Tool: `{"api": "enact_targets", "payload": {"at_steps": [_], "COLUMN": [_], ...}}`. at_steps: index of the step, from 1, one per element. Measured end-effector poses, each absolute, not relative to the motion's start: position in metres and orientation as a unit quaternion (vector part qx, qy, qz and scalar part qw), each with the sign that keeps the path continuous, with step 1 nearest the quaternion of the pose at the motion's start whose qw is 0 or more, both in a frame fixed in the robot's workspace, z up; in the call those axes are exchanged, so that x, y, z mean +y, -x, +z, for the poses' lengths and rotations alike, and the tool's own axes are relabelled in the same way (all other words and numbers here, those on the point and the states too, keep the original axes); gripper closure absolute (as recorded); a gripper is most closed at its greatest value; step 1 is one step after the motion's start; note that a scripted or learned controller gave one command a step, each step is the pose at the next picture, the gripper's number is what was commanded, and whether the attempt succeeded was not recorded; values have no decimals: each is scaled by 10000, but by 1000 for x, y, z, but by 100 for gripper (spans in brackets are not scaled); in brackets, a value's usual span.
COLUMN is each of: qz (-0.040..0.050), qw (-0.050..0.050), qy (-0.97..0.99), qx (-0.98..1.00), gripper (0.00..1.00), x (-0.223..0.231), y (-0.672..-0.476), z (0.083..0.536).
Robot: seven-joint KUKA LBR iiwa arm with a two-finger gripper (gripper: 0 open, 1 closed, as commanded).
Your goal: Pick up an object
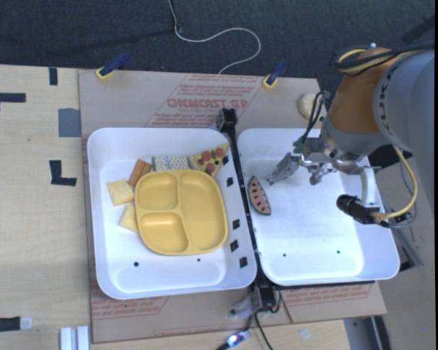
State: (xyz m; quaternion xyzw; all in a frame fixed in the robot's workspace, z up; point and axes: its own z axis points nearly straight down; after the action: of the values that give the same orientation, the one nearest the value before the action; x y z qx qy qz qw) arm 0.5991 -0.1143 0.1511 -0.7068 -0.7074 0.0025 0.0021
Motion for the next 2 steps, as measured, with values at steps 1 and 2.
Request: {"api": "enact_targets", "payload": {"at_steps": [1, 2], "qz": [10, 10], "qw": [9, 7], "qy": [7068, 7067], "qx": [-7075, -7076], "gripper": [0, 0], "x": [-107, -106], "y": [-591, -591], "z": [96, 84]}}
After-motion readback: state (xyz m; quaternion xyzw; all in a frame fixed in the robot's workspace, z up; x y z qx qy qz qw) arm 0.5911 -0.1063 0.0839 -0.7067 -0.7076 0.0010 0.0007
